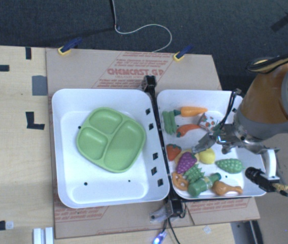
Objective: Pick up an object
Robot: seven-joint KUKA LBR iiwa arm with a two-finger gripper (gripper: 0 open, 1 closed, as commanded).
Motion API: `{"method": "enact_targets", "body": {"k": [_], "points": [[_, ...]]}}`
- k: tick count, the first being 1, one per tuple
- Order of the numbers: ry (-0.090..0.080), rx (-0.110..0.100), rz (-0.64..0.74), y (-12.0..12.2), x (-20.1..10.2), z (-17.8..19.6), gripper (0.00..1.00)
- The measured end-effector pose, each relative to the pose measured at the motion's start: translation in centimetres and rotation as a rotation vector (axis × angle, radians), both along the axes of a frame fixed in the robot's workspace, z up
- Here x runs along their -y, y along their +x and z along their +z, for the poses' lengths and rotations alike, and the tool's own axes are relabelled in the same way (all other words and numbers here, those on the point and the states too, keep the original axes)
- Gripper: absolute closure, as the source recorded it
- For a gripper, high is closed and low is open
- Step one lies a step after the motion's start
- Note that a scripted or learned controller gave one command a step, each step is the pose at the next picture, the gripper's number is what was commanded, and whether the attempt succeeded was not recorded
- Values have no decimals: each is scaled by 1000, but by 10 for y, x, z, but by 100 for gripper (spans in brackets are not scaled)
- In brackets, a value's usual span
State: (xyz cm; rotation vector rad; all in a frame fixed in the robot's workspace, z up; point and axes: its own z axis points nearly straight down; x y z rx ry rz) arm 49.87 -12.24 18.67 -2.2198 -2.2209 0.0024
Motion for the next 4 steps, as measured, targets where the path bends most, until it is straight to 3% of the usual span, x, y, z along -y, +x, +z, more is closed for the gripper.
{"method": "enact_targets", "body": {"k": [1, 2, 3, 4], "points": [[2, -3, 4, -16, -51, -3, 0], [1, -3, 1, -16, -48, 7, 100], [1, 19, 6, -13, -96, 201, 100], [2, 7, 10, -9, -171, 248, 100]]}}
